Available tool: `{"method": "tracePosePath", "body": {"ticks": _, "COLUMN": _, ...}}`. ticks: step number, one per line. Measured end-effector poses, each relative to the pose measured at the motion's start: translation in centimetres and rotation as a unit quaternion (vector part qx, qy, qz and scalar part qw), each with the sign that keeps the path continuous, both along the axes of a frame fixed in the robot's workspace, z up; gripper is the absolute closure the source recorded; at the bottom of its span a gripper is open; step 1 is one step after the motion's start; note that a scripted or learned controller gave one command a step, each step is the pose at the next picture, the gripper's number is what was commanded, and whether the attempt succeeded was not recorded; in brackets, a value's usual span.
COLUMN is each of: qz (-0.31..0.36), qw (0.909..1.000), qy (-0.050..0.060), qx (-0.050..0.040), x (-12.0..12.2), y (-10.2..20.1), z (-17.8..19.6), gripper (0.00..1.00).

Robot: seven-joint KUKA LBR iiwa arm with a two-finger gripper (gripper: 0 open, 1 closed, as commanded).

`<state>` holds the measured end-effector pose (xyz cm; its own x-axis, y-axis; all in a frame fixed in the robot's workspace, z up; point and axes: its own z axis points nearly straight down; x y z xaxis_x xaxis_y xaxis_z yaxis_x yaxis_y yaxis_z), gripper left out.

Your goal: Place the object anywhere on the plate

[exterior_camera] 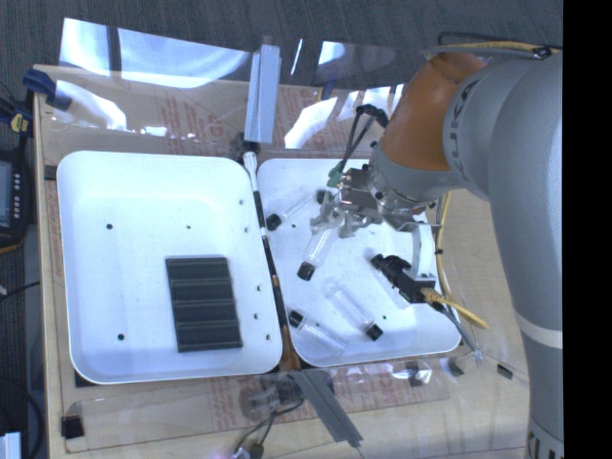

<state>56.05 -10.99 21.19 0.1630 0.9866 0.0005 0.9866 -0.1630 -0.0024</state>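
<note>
Fingers (330, 220) spread apart, straddling nothing, just above a clear tube (314, 253) in the right bin (435, 338). Its black cap points down-left, long axis steeply diagonal. The ridged dark plate (203, 302) lies in the left bin (86, 256), open floor around.

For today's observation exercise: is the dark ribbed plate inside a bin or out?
Inside: the plate lies flat on the left bin's floor.

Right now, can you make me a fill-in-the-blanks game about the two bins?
1. The dark ribbed plate lies in the ___ bin.
2. The clear tubes lie in the ___ bin.
3. The gripper is above the ___ bin.
4. The arm's band is ___.

Missing words: left, right, right, orange.
</note>
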Motion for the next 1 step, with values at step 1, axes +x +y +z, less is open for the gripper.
{"method": "tracePosePath", "body": {"ticks": 1, "qz": -0.061, "qw": 0.9981, "qy": 0.001, "qx": -0.0008, "x": -5.32, "y": 8.15, "z": -2.12, "gripper": 1.0}}
